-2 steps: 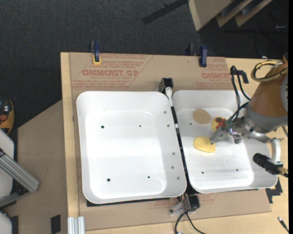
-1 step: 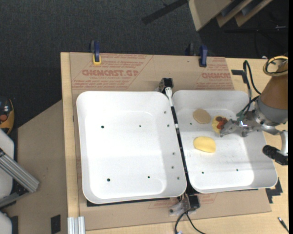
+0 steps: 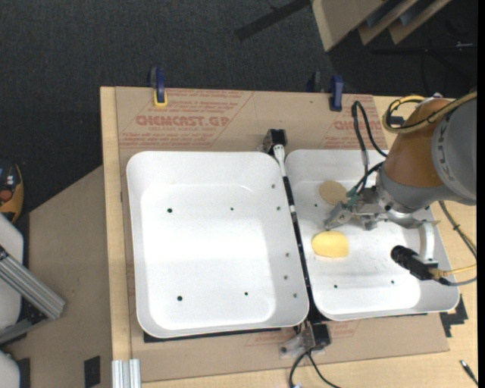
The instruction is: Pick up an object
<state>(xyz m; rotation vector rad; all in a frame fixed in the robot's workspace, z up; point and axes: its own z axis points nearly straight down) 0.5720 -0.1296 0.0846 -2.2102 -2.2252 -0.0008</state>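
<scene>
Camera view shows the arm (image 3: pixel 432 155) reaching into the right bin (image 3: pixel 379 299), its tool (image 3: pixel 345 214) low over the bin floor; whether the tool is spread or pressed together is too small to tell. A yellow lump (image 3: pixel 330 245) lies just below it, apart. A tan disc (image 3: pixel 331 191) sits beside, partly hidden by cables. The left bin (image 3: pixel 151 182) adjoins on the worktop (image 3: pixel 114 121).

- A brown board (image 3: pixel 227 114) covers the table, printed with faded red lettering along its far edge.
- Two blue clamps (image 3: pixel 158 82) grip that far edge (the other one (image 3: pixel 336 87) is toward the right).
- Dark carpet floor (image 3: pixel 76 45) surrounds the table.
- Light wooden pieces (image 3: pixel 379 19) lie at the top right.
- A metal bracket (image 3: pixel 30 292) sits at the lower left.
</scene>
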